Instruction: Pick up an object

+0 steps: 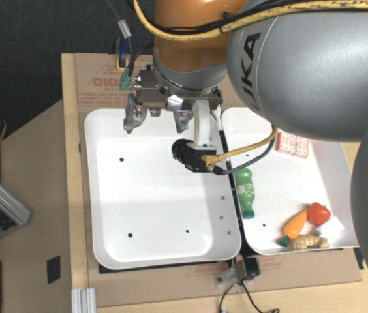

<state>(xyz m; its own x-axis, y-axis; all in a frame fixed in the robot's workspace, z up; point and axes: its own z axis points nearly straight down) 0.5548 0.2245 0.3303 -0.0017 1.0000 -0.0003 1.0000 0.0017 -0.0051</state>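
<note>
While the arm fills the top of the view, its claw hangs over the far edge of the left bin. One grey finger shows at the left and a pale part at the right, with a plain gap and bare bin floor between them, so the claw reads as released and grasping nothing. A black part with a yellow cable sits just below it at about 5 o'clock.

No loose thing lies under the claw. All candidates lie in the right bin. Nearest is a green bottle, at roughly 4 o'clock from the claw, close to the wall where the bins meet. Its long axis runs 12 to 6 o'clock, cap toward 6. Farther off, near the right bin's 5 o'clock corner, sit a carrot, a red pepper touching it, and a tan root just below. A pink card lies near 3 o'clock from the claw.

My judgement is that the next move turns on crossing the shared wall toward 4 o'clock, then closing across the bottle's short axis, 9 to 3 o'clock. The wall beside the bottle may crowd one finger.
</note>
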